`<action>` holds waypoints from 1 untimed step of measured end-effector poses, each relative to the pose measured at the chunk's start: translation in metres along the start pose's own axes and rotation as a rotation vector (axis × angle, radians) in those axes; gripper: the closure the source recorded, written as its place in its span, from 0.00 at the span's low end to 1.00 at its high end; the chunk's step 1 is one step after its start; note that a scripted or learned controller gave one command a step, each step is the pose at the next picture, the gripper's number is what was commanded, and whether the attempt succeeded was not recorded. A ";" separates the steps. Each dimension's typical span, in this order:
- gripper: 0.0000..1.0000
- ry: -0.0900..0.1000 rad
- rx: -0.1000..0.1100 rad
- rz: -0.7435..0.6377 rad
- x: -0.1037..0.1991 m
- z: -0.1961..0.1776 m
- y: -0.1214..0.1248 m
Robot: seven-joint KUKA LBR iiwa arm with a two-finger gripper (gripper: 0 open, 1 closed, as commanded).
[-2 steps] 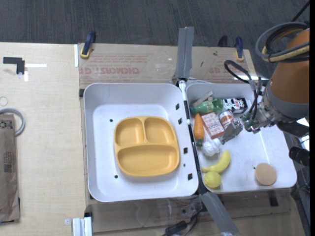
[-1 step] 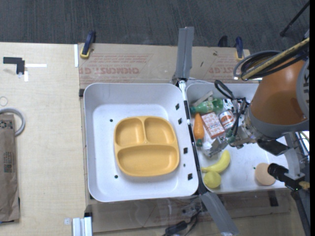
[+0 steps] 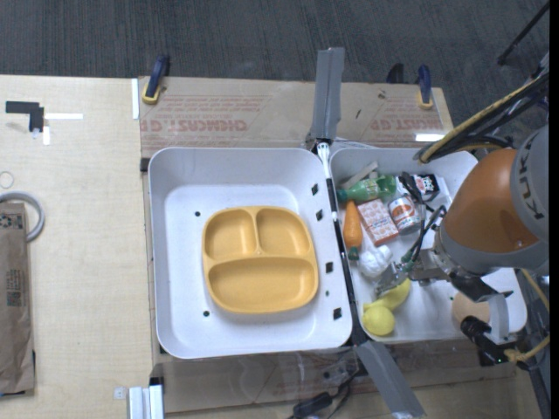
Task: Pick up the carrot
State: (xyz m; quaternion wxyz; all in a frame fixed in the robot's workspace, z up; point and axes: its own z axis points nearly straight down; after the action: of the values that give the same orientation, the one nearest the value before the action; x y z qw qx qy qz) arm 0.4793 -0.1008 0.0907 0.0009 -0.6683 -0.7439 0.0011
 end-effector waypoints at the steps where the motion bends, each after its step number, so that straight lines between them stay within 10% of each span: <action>1: 0.00 -0.002 0.000 -0.005 0.008 -0.198 -0.001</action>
State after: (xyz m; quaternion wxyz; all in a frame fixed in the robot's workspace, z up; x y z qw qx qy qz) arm 0.4779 -0.0924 0.2889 0.0001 -0.6664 -0.7456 0.0016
